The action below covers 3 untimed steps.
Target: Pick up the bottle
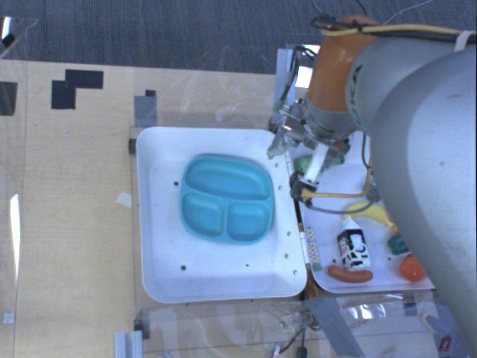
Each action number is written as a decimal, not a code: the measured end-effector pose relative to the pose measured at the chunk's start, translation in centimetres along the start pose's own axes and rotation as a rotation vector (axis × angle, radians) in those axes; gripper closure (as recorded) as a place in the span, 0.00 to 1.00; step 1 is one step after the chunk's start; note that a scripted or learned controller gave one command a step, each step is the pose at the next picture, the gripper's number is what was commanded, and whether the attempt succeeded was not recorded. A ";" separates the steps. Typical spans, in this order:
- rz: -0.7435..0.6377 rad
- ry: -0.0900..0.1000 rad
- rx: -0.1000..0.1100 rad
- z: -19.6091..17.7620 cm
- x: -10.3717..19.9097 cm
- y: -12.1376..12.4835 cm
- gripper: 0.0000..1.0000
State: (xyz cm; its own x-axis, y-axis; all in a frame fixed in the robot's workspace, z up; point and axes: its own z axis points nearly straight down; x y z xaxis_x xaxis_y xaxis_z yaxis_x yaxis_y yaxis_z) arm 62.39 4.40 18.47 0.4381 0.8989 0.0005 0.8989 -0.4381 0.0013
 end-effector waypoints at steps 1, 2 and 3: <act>0.380 0.000 -0.001 -0.1 -7.2 6.1 0.00; 0.379 0.000 -0.001 -0.1 -7.1 6.0 0.00; 0.439 0.000 0.000 9.0 -9.5 8.7 0.00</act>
